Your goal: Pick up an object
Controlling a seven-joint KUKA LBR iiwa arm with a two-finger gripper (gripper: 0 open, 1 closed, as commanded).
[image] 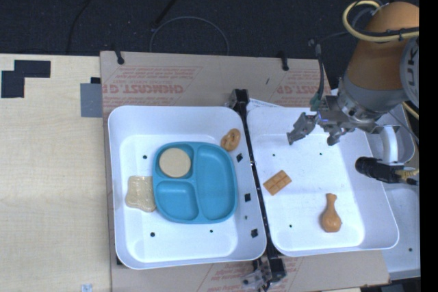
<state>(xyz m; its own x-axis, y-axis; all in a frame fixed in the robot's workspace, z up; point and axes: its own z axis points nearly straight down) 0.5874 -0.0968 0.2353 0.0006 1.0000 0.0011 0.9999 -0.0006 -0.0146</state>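
Note:
My gripper (pixel 317 135) hangs over the back of the right bin (pixel 301 246), open, with nothing between its fingers. On that bin's floor lie an orange waffle piece (pixel 277 182), front-left of the gripper, and a tan drumstick (pixel 330 213) toward the front. The left bin (pixel 130 130) holds a blue divided plate (pixel 205 191) with a round beige cookie (pixel 174 162) in its back-left compartment. A pale bread slice (pixel 140 193) lies just left of the plate, and a small brown pastry (pixel 231 139) sits at the bin's back right corner.
A black divider (pixel 250 167) runs between the two bins. Both bins rest on a cardboard sheet (pixel 178 78) on the bench. The grey and orange arm (pixel 380 58) comes in from the right above the right bin's back corner.

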